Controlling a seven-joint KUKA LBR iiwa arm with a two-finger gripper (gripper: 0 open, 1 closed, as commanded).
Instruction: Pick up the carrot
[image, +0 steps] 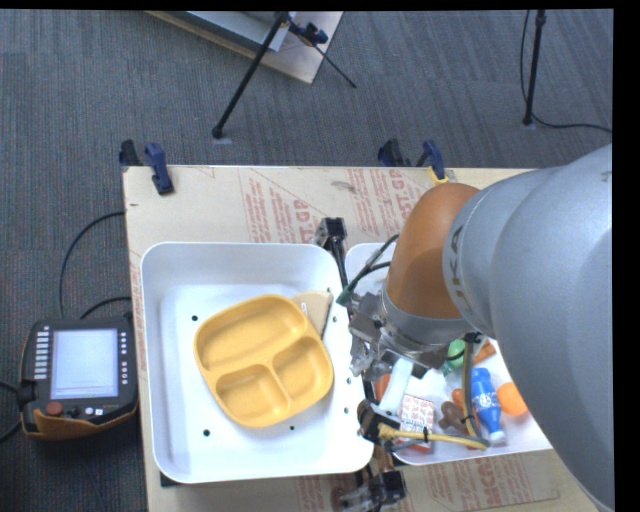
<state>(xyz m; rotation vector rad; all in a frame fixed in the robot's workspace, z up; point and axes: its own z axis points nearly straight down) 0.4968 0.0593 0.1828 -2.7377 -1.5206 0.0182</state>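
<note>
Camera view, looking down on both bins. My arm reaches in from the right and hangs over the right bin; its gripper sits low near that bin's left wall, among cables. I cannot tell from this angle how the gripper is set, and nothing is seen held in it. The left bin bears a yellow divided plate. I judge the carrot to be the orange piece at the right bin's right side, partly hidden by the arm, just beside a blue-and-white bottle; a second orange sliver shows near a green item, so the identification is not certain. If it is a toy carrot, I expect it to be light, stiff and smooth, liable to roll or slip. I would grip across its thicker middle, with the bottle crowding one side.
</note>
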